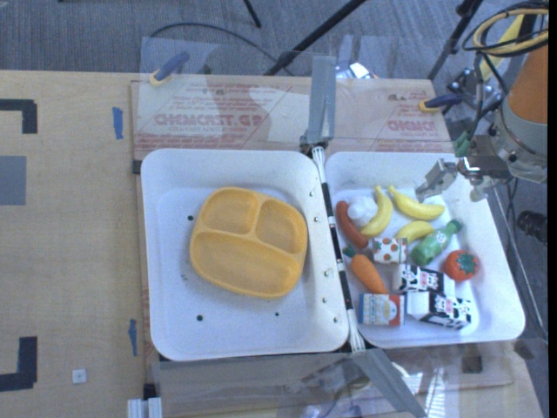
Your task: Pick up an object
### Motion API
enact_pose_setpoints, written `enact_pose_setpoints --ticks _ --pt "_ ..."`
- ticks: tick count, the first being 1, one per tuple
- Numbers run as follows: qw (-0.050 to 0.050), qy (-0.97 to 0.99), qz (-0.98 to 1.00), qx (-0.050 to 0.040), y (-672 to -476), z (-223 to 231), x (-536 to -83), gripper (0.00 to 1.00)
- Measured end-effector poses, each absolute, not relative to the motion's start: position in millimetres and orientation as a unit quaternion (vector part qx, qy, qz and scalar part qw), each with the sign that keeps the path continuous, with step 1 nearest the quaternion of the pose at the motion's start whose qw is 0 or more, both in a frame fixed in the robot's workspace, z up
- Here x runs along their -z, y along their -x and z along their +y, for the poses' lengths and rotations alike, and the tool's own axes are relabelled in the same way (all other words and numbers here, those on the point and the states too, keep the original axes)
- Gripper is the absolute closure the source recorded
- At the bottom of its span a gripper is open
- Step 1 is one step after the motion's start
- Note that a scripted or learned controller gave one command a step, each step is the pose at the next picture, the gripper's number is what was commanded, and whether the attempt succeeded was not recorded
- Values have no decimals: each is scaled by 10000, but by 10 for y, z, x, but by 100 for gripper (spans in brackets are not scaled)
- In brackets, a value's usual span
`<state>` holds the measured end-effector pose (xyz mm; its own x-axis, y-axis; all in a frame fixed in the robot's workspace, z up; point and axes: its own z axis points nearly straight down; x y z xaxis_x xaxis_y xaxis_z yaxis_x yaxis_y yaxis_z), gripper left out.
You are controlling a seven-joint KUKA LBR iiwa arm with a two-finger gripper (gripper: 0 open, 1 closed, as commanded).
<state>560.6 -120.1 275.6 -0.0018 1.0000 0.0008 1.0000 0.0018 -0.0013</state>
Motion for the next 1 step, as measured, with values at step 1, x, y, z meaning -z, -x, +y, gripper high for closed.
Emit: enact_pose_setpoints --ticks 1 --pt "-2 7212 -6928 0 -6246 -1214 -1770 0"
